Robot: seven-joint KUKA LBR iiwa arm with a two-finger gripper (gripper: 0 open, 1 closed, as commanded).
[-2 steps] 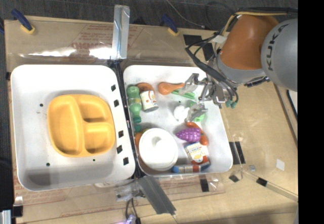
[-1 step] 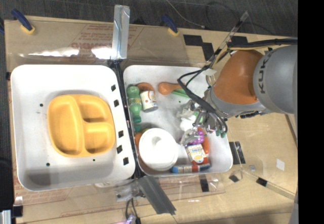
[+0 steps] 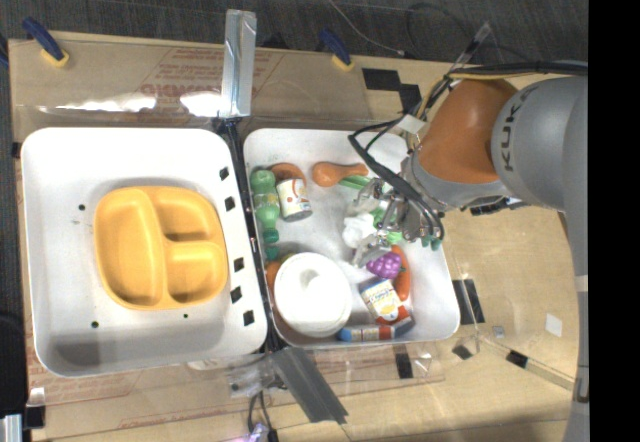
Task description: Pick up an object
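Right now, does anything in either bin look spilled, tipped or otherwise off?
Nothing spilled or damaged. The right bin is a loose jumble: a small can lies on its side, toys crowd a white bowl. The yellow divided tray sits flat in the left bin.

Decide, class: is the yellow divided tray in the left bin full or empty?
Empty. The yellow tray shows bare compartments in the left bin.

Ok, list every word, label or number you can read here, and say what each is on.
"KU": grey arm, letters at the picture's right, the rest cut off.
Red print on the cardboard behind the bins: too blurred to read.
Label on the small can: too small to read.
Label on the blue and yellow packet: too small to read.
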